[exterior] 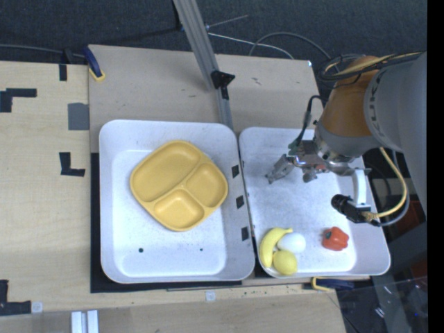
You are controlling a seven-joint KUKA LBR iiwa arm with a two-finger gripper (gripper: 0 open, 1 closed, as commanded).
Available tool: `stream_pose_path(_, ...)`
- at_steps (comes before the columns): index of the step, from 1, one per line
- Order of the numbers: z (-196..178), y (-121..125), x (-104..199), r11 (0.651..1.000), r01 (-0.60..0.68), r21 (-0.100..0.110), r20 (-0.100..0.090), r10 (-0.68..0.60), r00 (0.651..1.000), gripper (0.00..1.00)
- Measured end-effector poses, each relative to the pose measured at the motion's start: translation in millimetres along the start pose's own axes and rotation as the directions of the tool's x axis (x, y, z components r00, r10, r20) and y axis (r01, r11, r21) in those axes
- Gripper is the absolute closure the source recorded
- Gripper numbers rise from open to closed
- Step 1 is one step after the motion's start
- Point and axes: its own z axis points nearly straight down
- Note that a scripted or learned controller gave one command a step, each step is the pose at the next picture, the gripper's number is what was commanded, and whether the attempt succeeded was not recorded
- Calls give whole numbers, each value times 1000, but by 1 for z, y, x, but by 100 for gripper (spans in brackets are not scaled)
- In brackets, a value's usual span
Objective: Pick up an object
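Two white bins share the bench: the left bin (114,207) carries a yellow divided plate (179,184), the right bin (260,144) the pickable items. The banana (270,242), white egg (294,243) and lemon (285,261) cluster at its near edge, a red pepper (335,238) just right of them. The gripper (295,171), fingers spread and holding nothing, hangs farther back, so every target lies nearward.

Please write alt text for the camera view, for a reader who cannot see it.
The end effector hangs above the right bin, fingers spread, holding nothing. At the bin's near edge lie a banana, an egg, a lemon and a red pepper; the left bin holds a yellow divided plate.
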Motion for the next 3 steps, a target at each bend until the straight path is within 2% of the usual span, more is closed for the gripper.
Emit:
stream_pose_path(1, 51, 0, 0, 1000, 1, -8, 2, -1, 1000, 0)
stream_pose_path(2, 39, 0, 1, 1000, 2, -7, 0, -2, 1000, 100)
stream_pose_path(3, -8, 1, 11, 1000, 2, -11, -1, -2, 1000, 100)
